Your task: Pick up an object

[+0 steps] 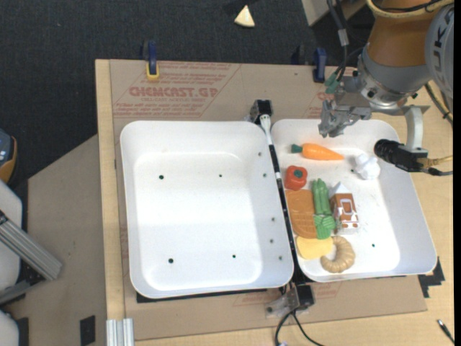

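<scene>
My hand (336,125) hangs over the far edge of the right bin (418,229), just above the carrot (322,151); I cannot tell how far open it is, and nothing shows gripped in it; the carrot lies on the bin floor near the far rim, with a tomato (295,177), a green pepper (321,206), a bread slice (301,213), a croissant (338,254) and a small box (345,211) clustered nearer the camera; the left bin (144,193) sits alongside on the tabletop (112,107).
</scene>
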`<state>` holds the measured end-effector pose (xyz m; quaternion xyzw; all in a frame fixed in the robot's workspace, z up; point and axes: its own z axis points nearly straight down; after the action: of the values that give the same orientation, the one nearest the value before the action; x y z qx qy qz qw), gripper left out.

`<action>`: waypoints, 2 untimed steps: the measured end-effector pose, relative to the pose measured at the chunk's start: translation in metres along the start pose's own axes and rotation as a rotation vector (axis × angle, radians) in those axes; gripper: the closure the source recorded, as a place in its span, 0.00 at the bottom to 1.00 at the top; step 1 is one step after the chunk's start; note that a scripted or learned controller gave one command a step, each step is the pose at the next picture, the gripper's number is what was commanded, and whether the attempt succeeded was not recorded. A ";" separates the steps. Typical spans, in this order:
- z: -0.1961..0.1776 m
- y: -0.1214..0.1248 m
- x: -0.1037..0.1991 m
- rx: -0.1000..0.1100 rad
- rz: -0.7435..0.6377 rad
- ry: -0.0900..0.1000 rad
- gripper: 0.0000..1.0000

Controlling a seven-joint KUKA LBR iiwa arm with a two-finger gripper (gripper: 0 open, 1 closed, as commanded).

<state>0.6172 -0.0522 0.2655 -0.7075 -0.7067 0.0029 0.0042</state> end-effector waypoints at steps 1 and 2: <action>-0.102 0.042 0.105 -0.026 -0.013 0.002 1.00; -0.089 0.007 0.127 -0.005 -0.003 -0.001 1.00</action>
<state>0.6249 0.0748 0.3549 -0.7063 -0.7079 0.0015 0.0019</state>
